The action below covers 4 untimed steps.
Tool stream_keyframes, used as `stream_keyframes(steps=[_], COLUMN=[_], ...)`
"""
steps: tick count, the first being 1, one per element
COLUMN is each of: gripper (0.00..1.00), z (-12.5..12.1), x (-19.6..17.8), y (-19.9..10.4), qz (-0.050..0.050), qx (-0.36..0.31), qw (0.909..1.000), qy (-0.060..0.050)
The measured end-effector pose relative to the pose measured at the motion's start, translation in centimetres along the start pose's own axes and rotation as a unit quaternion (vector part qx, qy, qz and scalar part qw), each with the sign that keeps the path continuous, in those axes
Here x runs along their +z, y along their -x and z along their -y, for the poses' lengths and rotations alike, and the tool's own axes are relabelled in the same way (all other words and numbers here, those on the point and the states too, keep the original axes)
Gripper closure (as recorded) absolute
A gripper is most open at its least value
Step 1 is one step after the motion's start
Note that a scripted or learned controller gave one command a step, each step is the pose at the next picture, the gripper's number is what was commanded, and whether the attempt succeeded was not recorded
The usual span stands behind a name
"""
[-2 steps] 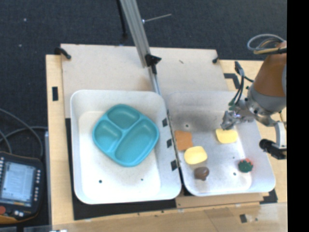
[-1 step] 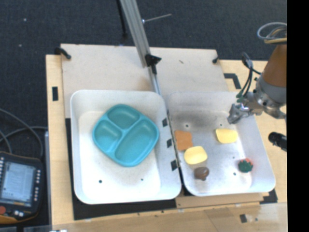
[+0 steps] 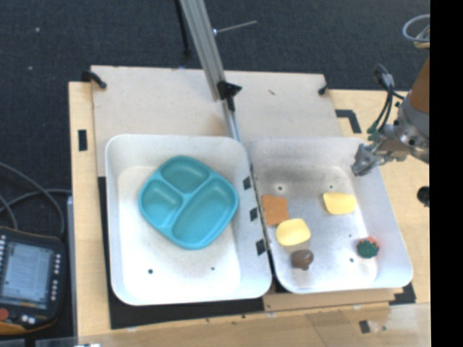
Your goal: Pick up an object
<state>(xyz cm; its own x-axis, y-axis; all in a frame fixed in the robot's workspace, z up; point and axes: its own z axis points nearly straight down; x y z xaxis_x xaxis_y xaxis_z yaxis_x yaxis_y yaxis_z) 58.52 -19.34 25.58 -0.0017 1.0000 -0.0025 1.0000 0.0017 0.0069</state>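
The right bin [image 3: 318, 157] holds several small objects. An orange-brown square [image 3: 275, 209] lies near its left side, with a pale yellow piece [image 3: 293, 231] just below it and a dark brown lump [image 3: 302, 258] under that. Another yellow piece [image 3: 338, 203] sits right of centre. A green and red item [image 3: 368, 248] rests near the bin's right wall. My gripper [image 3: 362, 160] hangs at the bin's upper right rim, above and right of the second yellow piece, with nothing visible in it.
The left bin [image 3: 123, 266] carries a turquoise divided plate [image 3: 189, 201]. A slanted metal post [image 3: 206, 45] rises behind the bins. Cables and a screen [image 3: 25, 270] lie off the bench's left edge.
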Motion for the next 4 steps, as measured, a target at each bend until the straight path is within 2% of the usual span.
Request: stream_keyframes(steps=[1,4], gripper=[1.00,1.00], z=[-0.1,1.1], x=[-3.6,-2.9], y=[0.2,-17.3], qz=[0.000,-0.002], qx=[-0.001,-0.003], qw=[1.0000,1.0000], qy=[-0.001,-0.003])
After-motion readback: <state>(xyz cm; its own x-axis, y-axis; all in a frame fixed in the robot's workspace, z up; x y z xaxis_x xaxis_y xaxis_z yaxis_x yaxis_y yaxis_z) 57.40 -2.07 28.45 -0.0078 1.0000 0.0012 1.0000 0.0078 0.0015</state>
